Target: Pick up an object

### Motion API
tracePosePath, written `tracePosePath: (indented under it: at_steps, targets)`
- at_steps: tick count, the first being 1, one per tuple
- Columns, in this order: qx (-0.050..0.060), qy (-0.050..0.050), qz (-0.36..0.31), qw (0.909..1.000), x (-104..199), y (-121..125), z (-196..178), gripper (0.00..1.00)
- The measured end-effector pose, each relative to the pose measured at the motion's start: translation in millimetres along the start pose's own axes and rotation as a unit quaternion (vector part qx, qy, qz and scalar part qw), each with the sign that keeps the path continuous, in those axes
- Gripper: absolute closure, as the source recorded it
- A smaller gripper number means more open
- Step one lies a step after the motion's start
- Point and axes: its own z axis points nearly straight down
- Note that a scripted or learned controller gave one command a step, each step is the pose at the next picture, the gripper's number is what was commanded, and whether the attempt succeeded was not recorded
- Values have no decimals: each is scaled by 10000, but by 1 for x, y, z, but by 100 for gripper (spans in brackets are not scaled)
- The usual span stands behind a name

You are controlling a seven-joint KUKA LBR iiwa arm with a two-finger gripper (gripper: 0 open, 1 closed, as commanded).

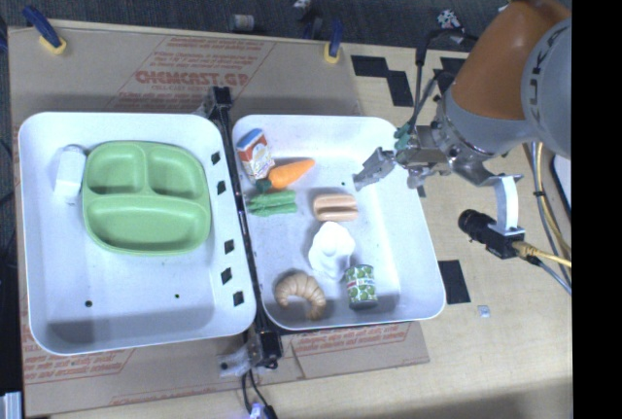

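Objects for picking lay in the right bin (413,242), which served as the landmark for everything else. The bench (321,67), covered with printed cardboard, carried that bin, and the left bin (39,242) touched it along a black hinge-like strip. Reaching in from beyond the right bin's far-right corner was the grey arm (505,77) with its orange band. In the left bin, well apart from the right bin's contents, sat a green divided plate (146,195), with a small white cup (68,172) just beside the plate on the side away from the right bin.

Inside the right bin, a white lump (332,248) lay near the middle. A croissant (302,294) rested near the bin's front edge, with a green-labelled can (361,284) just beside it. A hot dog bun (335,205) lay just behind the white lump. An orange carrot (291,173) sat tilted towards the back-left corner, touching or nearly touching a small carton (255,153) there. A green pod-shaped thing (271,203) lay near the left wall.

The pincer (374,169) hung over the right bin's back-right part, above bare white floor and apart from every item. Nothing was between its fingers; how far they were spread I could not tell.
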Motion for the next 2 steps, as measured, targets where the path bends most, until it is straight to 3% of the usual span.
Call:
tracePosePath:
  at_steps: [1, 2]
  targets:
    - [20, -2, 3, 10000, -44, -55, 71, 0]
    - [14, 11, -7, 10000, -5, -65, 165, 0]
